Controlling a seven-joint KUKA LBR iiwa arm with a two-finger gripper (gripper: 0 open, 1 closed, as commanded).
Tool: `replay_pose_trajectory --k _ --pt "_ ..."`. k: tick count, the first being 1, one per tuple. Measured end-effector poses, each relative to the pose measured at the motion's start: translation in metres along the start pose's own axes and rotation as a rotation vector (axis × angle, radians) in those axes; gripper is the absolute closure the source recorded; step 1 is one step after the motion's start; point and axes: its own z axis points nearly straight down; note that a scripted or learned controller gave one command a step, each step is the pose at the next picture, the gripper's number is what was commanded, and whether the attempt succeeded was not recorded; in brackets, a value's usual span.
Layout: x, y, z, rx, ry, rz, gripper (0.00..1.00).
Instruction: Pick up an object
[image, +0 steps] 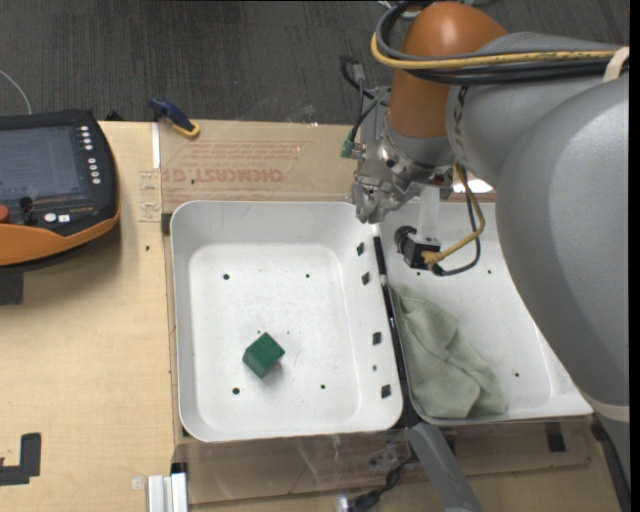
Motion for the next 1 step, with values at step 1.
replay_pose_trajectory --k 1 --pt "-0.0260 -0.0308 0.0088 0.001 0.003 -0.018 1.00"
